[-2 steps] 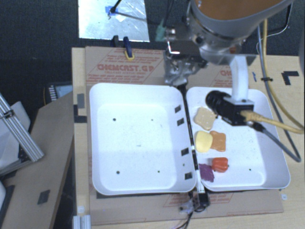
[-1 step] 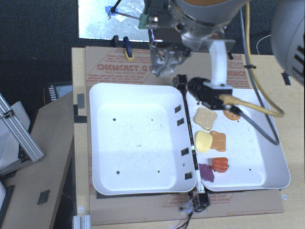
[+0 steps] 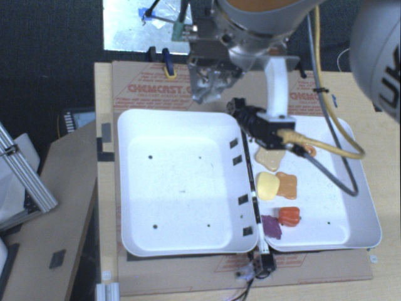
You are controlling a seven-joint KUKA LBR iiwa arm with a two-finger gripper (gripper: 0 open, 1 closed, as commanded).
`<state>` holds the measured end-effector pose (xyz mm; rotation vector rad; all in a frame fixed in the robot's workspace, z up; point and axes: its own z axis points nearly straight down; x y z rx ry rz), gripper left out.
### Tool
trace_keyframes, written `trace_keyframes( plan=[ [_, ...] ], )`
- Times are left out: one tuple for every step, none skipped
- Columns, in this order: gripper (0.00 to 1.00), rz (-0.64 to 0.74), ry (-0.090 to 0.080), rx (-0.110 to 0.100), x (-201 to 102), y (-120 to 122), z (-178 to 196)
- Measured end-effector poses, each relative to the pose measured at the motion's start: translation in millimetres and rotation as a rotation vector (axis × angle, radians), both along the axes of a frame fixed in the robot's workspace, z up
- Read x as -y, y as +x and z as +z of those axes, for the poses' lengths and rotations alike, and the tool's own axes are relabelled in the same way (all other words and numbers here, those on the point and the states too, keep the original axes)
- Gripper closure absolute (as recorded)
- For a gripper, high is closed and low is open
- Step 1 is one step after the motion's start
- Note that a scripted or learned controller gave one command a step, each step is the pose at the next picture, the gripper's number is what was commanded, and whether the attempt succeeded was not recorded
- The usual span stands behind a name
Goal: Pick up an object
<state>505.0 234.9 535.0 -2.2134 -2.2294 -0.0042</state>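
Over the far rim of the left bin (image 3: 178, 187), the gripper (image 3: 210, 85) hangs above the printed cardboard sheet (image 3: 150, 86). It's blurred, so I can't tell how wide it stands or whether it has anything in it.

All the pick candidates sit in the right bin (image 3: 332, 199), bunched along the wall that meets the left bin. A tan piece (image 3: 269, 160) is farthest back. A yellow piece (image 3: 267, 185) touches an orange slab (image 3: 287, 184). A red-orange piece (image 3: 289, 216) and a purple piece (image 3: 271, 226) lie toward the front.

The gripper is well apart from the lot, so I'd judge no pick is lined up yet. It probably sits high to clear the rims.

Trouble spots:
- Yellow and orange touch, so closing on one may drag the other.
- Purple lies just beside the wall, with little room on that side.

The red-orange piece looks the most free.

Other stuff: a blue-and-yellow clamp (image 3: 168, 63) at the sheet's far edge, and a pale aluminium rail (image 3: 25, 174) off the bench on the view's left.
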Motion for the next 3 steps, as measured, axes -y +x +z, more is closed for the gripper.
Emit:
trace_keyframes(
  plan=[
    [1.00, -0.007, -0.002, 0.000, 1, 37, -1],
    [1.00, -0.018, -0.006, -0.009, 123, 8, -82],
    [1.00, 0.002, 0.002, 0.003, 65, -16, -39]
  ],
)
